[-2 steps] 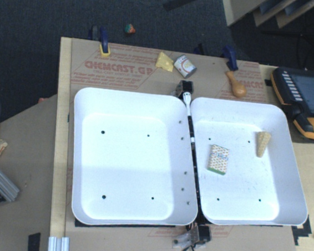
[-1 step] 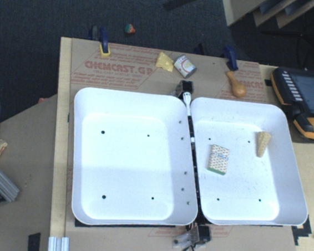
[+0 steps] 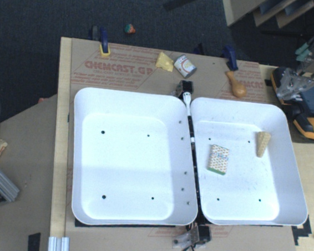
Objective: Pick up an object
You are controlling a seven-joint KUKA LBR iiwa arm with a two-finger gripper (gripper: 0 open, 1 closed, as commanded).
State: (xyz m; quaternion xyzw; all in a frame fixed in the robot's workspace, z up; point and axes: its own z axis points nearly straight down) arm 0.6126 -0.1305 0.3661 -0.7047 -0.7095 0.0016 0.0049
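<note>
Both white bins, left (image 3: 131, 105) and right (image 3: 242, 110), look like smooth moulded plastic with a soft sheen. The board (image 3: 146, 68) beneath reads as matt brown cardboard with red print. The small packet (image 3: 219, 159) looks like printed paper, and the cone (image 3: 262, 142) has a dull, rough, wafer-like surface. Dark carpet (image 3: 46, 10) looks coarse and matt.

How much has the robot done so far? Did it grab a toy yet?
Nothing looks picked up yet. The patterned box and the cone both lie flat in the right bin. The gripper sits off beyond that bin's far corner. The whole pick is left.
</note>
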